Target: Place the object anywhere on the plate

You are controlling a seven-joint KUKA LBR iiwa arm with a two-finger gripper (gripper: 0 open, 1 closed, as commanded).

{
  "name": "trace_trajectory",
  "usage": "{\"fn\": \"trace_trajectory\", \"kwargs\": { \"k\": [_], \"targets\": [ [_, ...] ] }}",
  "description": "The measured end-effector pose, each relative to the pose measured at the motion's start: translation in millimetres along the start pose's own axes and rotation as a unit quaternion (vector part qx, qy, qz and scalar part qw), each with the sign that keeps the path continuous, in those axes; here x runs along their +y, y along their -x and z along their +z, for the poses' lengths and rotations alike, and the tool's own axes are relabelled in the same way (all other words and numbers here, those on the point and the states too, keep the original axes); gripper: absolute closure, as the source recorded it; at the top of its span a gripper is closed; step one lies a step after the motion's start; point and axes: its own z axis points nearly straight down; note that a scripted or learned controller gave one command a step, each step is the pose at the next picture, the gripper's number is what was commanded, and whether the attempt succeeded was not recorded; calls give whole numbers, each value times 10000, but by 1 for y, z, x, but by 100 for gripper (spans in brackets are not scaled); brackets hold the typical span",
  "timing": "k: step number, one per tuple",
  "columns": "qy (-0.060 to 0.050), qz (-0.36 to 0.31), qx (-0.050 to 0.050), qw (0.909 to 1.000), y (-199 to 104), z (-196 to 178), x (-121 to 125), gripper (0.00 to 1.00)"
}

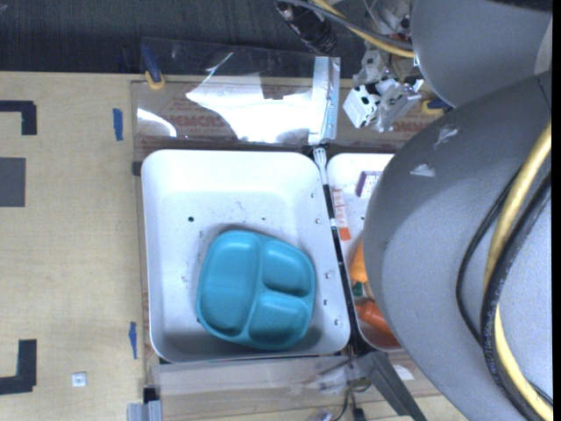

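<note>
A teal plate (257,290) with three compartments lies in the left white bin (175,191), toward its front right. The compartments hold nothing. The grey arm (473,235) covers most of the right bin (351,169). At the arm's left edge, orange objects (364,292) peek out in the right bin, beside a small printed card or package (363,185) farther back. The arm's bulk hides the gripper.
A clear plastic panel (254,95) stands behind the left bin. The divider (331,226) between the two bins runs front to back. Cables and a white connector (372,103) hang at the top right. Wooden bench (61,235) stretches to the left.
</note>
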Motion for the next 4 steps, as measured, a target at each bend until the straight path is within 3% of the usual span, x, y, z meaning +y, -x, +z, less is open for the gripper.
{"fn": "trace_trajectory", "kwargs": {
  "k": [1, 2, 3, 4],
  "targets": [
    [0, 2, -1, 10000, 0, -9, 0, 100],
    [-17, -105, -64, 9999, -17, 61, -21, 100],
    [-20, -92, 13, 10000, -31, -20, -80, 100],
    [-11, -63, -5, 10000, -31, -27, -77, 100]
  ]
}}
